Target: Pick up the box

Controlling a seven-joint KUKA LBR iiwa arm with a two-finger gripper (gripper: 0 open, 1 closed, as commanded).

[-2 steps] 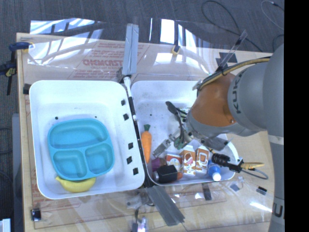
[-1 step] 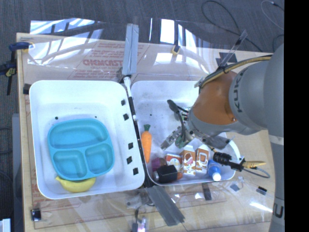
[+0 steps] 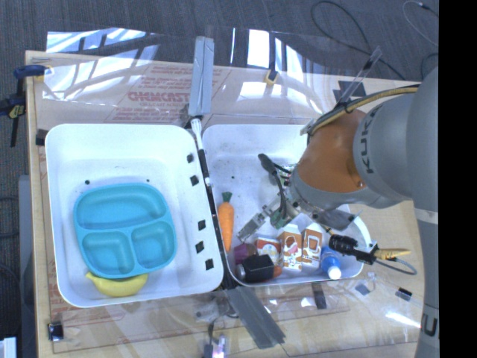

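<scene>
Reaching in from the right, the arm point(image 3: 373, 151) is hanging low over the right bin point(image 3: 246, 144); the hand point(image 3: 277, 213) is hovering just above the box point(image 3: 297, 250); its grip state is unreadable.

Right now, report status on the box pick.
Gripper low in right bin, grip unclear. Box near front wall, not held. Carrot, black object, bottle crowd it.

Dark grey carpet point(image 3: 149, 6) covers the floor beyond the counter's far edge, with thin black cables point(image 3: 350, 13) looping across it toward the far right. The counter point(image 3: 112, 327) itself is pale wood under a clear glossy sheet point(image 3: 246, 58) that throws back bright window-like glare along the far edge. A blue clamp point(image 3: 26, 71) grips the counter's far left corner.
</scene>
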